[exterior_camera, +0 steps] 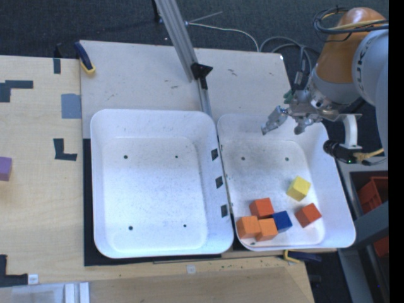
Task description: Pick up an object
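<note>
The main risk lies in how the blocks are packed. Well below the gripper (285, 121), toward the near end of the right bin (252, 134), five blocks are gathered: a yellow block (299, 187) a little apart from the rest, a red block (308, 214) out by the bin's side wall, and a tight cluster of an orange-red block (261, 207), a blue block (281, 220) and an orange block (257, 226), which appear to be touching. If a descent is aimed at the cluster, a finger is likely to land on a neighbour instead of slipping beside the target, so that blocks are shoved or the closure is made on nothing. The red block could be blocked by the wall, with little room left for a finger. The yellow block is judged the safest target, though a skewed closure could twist it out of the grasp.

The gripper is seen over the far end of the right bin, above bare floor, with its two fingers spread apart and nothing between them. The wrist is pointed downward, and the orange-banded arm (344, 49) is reached in from behind and to the side of it. The left bin (104, 169) lies well off to the gripper's other side.
</note>
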Tool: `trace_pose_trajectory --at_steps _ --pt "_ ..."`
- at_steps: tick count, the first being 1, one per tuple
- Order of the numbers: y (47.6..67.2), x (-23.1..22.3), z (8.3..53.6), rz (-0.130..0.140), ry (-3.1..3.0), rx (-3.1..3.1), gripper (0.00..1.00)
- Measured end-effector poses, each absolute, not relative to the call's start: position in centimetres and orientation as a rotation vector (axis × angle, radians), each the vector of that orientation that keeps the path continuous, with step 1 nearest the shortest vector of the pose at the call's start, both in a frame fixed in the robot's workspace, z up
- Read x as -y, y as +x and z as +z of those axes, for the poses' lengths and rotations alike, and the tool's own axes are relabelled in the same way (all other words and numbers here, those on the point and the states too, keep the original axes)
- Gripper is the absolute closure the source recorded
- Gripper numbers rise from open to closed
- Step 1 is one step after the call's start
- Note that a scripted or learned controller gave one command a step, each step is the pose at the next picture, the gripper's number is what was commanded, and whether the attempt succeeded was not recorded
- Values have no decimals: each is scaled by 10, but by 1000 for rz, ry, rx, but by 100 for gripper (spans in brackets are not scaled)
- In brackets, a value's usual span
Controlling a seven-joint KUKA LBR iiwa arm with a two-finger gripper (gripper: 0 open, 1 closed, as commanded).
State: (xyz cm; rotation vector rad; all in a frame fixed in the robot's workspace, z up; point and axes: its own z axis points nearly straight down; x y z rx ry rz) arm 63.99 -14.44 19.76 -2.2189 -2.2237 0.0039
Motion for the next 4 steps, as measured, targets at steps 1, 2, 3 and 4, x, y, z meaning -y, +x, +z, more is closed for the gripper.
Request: trace_pose_trajectory --at_steps 1,2,3,4 --pt "554 106 97 13 -2212 2212 0" --pt "495 96 91 7 -2218 2216 0" --pt "497 96 101 3 -2216 2219 100" --pt "486 80 195 -5 -2220 2226 100"
